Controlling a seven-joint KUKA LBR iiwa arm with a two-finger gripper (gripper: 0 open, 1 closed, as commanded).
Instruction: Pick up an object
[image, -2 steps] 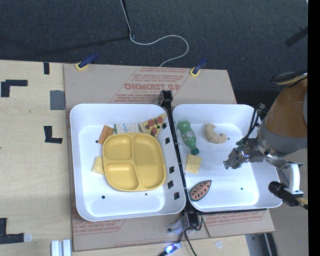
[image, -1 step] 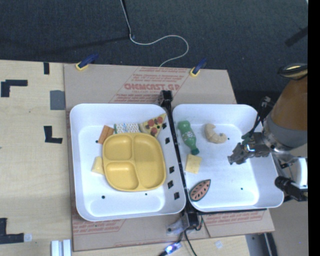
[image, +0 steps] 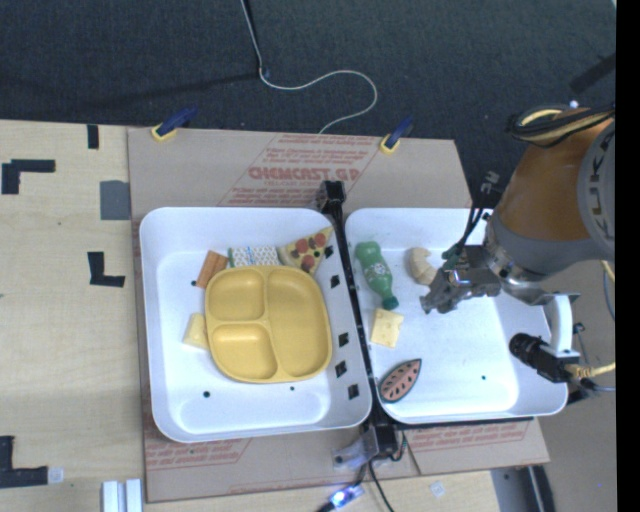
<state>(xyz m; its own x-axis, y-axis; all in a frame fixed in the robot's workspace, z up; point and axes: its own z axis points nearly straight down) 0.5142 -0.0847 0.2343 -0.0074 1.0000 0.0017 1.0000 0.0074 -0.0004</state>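
My gripper (image: 440, 298) hangs over the right bin (image: 500, 400), near its middle, just right of the objects there. A green bottle (image: 376, 272) lies along the bin's left side. A pale roundish piece (image: 420, 264) rests up and left of the gripper, close to it. A yellow cheese-like square (image: 387, 327) lies below the bottle. A brown oval object (image: 400, 379) sits at the bin's lower left corner. Nothing shows between the fingertips.
The left bin (image: 165, 240) holds a yellow divided plate (image: 268, 323), with a pizza slice (image: 308, 250), an orange stick (image: 211, 268) and small pieces around it. A black divider (image: 345, 300) runs between the bins. A white cable (image: 320, 85) lies beyond the bench.
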